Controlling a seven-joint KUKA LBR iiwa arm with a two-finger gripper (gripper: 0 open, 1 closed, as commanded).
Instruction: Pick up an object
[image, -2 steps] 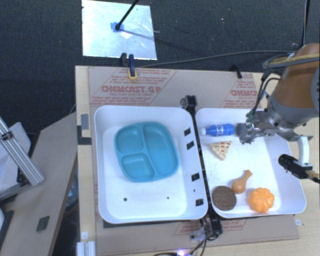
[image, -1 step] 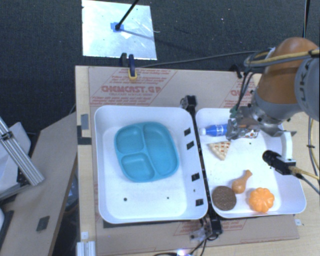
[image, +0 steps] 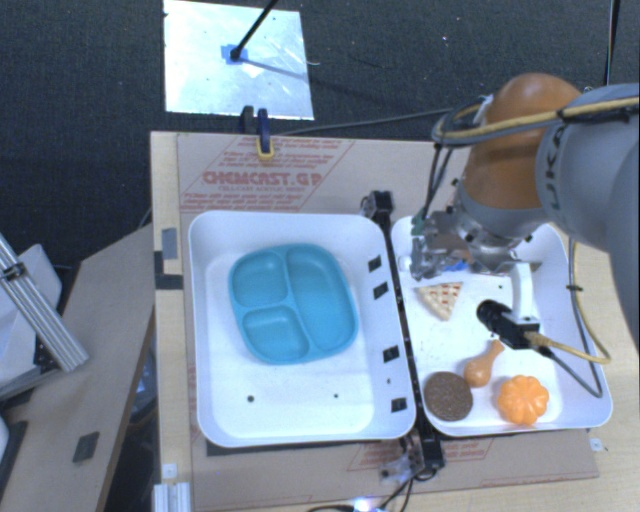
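Jaw state cannot be determined; the gripper (image: 432, 255) is seen from above at the upper left of the right bin (image: 585, 395), with no object visible in it. Nearest candidate is the pizza slice (image: 441, 298), lying just below the gripper in the frame, its point directed toward the lower edge. Further down lie the drumstick (image: 483, 364), brown cookie (image: 449, 396) and orange pumpkin (image: 523, 398). Arm enters from the right, wrist pitched downward over the bin. Left bin (image: 215, 400) holds a blue divided tray (image: 292, 302).
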